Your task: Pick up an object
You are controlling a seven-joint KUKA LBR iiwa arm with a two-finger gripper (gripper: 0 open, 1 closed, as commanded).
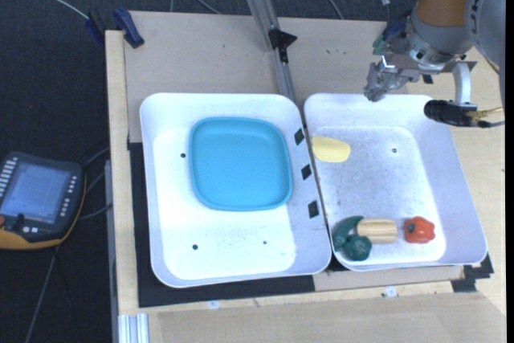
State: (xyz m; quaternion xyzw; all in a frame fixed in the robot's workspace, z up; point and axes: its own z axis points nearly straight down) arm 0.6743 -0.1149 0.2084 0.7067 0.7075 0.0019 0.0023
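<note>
Camera view: square glossy blue plate

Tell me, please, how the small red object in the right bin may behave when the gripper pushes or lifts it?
The red object looks rounded, so it would probably roll or slide if nudged. It seems small and toy-like, likely light. It lies close beside the tan piece, so closing fingers might bump that too.
</note>
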